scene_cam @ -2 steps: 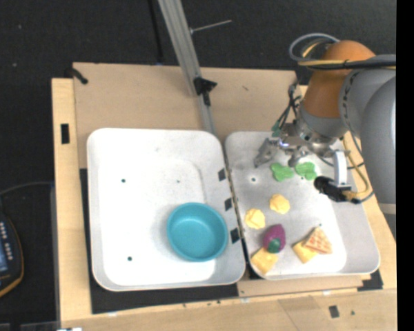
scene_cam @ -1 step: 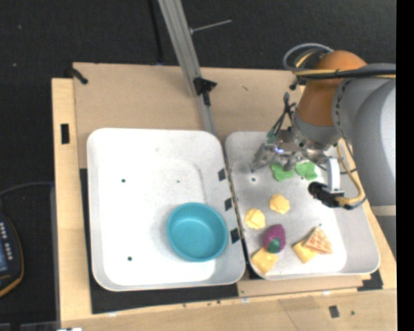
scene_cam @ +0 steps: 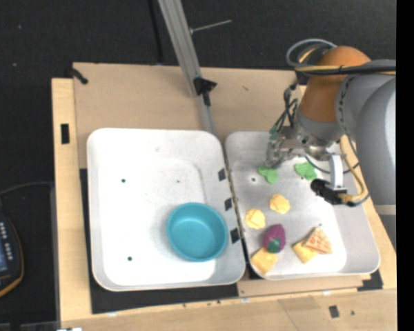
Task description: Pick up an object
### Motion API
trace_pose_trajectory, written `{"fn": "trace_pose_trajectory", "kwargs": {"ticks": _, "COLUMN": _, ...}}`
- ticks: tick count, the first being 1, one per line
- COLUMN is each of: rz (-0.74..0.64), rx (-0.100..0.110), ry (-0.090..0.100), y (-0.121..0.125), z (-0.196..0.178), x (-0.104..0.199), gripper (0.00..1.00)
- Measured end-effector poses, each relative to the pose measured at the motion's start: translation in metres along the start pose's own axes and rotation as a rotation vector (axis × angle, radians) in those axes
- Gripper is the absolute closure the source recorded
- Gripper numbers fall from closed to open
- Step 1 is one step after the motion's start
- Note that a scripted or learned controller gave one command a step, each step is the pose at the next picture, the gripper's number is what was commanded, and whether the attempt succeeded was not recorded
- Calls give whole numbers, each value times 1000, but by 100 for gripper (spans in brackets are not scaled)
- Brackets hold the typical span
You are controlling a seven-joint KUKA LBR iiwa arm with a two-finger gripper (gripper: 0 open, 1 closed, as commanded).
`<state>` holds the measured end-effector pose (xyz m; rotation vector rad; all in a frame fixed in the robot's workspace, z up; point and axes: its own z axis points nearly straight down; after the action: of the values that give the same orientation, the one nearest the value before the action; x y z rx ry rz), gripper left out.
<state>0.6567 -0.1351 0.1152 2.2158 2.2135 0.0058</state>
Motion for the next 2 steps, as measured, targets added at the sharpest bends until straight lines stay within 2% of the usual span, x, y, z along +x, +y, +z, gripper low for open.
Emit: {"fn": "trace_pose_trajectory", "kwargs": {"ticks": 2, "rz": -5, "rx": 6, "ry": 3, "y": 2, "z": -94, "x": 4, "gripper": 100}}
